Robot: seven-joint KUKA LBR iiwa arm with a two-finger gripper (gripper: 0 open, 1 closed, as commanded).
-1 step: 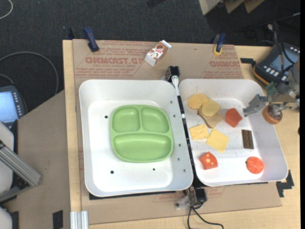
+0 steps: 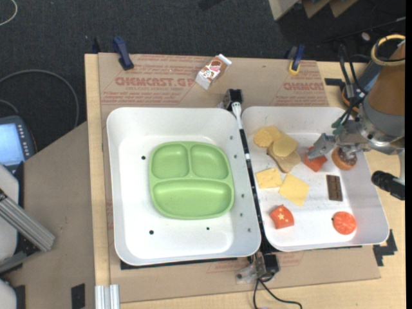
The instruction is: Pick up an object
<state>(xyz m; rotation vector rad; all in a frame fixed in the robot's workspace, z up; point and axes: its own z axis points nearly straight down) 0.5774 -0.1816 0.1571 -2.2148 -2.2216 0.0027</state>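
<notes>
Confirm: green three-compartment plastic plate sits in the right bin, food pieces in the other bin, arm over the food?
Not quite. The camera view shows the green three-compartment plastic plate in the left white bin, not the right. The food pieces lie in the right white bin, with the arm over them.

Green divided plate [image 2: 191, 179] sits centred in left bin [image 2: 129, 127]. Small red-and-white packet [image 2: 212, 71] lies on the desk [image 2: 161, 76] behind the bins. Blue clamps [image 2: 122, 52] at the desk's far edge.

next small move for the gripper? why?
Probably a short descent straight down. The gripper sits over the right bin, right above a red-orange piece and beside a round orange-brown piece. Nothing is visibly between its fingers, so lowering onto the red-orange piece looks like the nearest grasp.
</notes>
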